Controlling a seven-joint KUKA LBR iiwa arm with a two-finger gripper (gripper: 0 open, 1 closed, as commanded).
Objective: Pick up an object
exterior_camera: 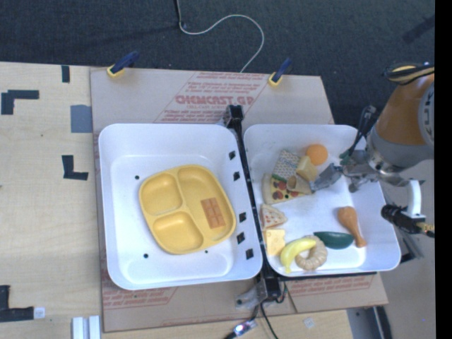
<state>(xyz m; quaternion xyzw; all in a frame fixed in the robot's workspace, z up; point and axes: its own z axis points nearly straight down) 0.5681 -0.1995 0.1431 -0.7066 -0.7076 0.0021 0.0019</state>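
The hand (332, 177) hovers by the cheese (306, 167); its grip state I cannot tell. The cheese seems light, stiff; hold its flat sides.

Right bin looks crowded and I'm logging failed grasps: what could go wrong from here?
1. The gripper is low beside the cheese, orange and pizza slice, which lie packed together; it may nudge or catch two at once.
2. The banana touches the donut, so lifting either could drag the other.

A yellow divided plate (186, 209) lies in the left bin (120, 260); toy food crowds the right bin (385, 260).
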